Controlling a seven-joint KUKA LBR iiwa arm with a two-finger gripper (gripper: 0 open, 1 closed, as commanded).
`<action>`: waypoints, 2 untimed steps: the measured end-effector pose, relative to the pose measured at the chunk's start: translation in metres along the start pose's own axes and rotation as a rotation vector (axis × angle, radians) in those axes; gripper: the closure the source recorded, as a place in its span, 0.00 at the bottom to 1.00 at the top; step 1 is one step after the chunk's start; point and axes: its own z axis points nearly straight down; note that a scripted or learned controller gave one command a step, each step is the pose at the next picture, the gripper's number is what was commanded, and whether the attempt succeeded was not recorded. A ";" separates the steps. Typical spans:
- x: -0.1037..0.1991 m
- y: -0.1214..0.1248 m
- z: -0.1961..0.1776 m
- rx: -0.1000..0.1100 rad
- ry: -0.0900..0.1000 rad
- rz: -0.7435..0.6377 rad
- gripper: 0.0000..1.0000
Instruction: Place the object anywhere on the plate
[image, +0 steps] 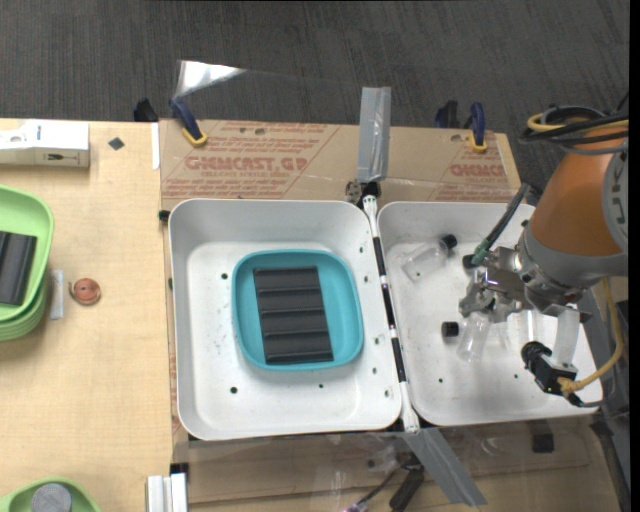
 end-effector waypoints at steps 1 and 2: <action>0.085 -0.016 0.000 0.000 -0.001 -0.021 1.00; 0.134 -0.020 -0.007 0.000 -0.002 -0.152 1.00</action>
